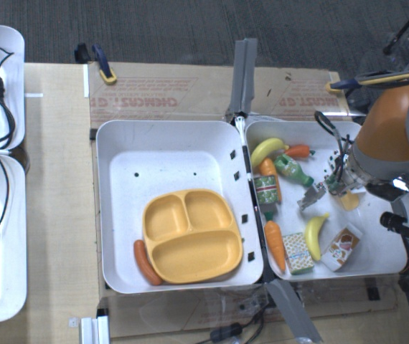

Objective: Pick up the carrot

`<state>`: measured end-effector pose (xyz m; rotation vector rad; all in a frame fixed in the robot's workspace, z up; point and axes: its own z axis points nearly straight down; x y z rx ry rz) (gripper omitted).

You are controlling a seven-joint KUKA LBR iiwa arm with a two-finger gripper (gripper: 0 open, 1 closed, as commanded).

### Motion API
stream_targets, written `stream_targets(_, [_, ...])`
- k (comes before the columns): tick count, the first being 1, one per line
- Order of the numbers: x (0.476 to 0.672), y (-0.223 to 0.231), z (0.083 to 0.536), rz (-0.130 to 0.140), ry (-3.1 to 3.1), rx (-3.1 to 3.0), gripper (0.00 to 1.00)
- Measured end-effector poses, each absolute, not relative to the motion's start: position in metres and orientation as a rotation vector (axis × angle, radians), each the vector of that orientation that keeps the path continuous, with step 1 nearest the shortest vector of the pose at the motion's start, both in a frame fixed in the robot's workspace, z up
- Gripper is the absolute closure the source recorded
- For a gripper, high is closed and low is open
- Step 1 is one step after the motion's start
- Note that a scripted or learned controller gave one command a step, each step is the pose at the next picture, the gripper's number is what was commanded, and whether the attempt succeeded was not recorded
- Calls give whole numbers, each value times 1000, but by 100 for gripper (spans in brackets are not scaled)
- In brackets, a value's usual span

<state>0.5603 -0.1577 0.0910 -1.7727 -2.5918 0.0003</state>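
Orange carrot (275,246) lies at 7 o'clock from the pincer (311,196), prongs apart, empty; approach lengthwise-centred.

At the centre of your frame sits the left bin (118,192), holding a yellow divided plate (190,235) with a sausage (146,262) lying against its lower left edge. To its right, in the right bin (377,264), you see a banana (268,150) near the top left corner, a green bottle (292,170) just beside it, a green can (267,190) below, a second small banana (313,235), a green-labelled box (298,253) and a juice carton (340,248) toward the lower right. Up at the frame's upper left, a blue and yellow clamp (101,63) grips the cardboard sheet (168,92).
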Motion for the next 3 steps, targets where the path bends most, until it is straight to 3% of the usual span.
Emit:
stream_targets(1, [624, -168, 91, 1, -2552, -1828, 0])
stream_targets(2, [580, -101, 92, 4, -2520, -1882, 0])
stream_targets(3, [649, -165, 86, 27, -2491, -1839, 0])
